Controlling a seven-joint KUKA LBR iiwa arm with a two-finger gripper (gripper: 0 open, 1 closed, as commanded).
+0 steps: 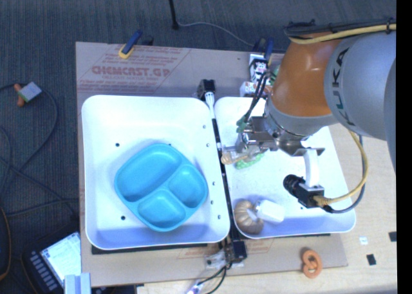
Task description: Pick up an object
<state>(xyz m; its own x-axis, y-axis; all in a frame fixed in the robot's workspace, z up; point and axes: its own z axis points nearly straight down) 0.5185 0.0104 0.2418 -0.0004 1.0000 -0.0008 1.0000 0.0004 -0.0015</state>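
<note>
The two-finger gripper (248,147) sits low in the right white bin (341,222), right over a small green object (246,162) by the bin's left wall. A tan rounded object (246,215) lies further toward the front edge.

The 2 white bins (103,119) look like smooth, slightly glossy plastic; the blue divided plate (161,186) is glossy plastic too; the board (129,71) beneath looks matt brown cardboard; the floor (77,3) is rough grey carpet.
</note>
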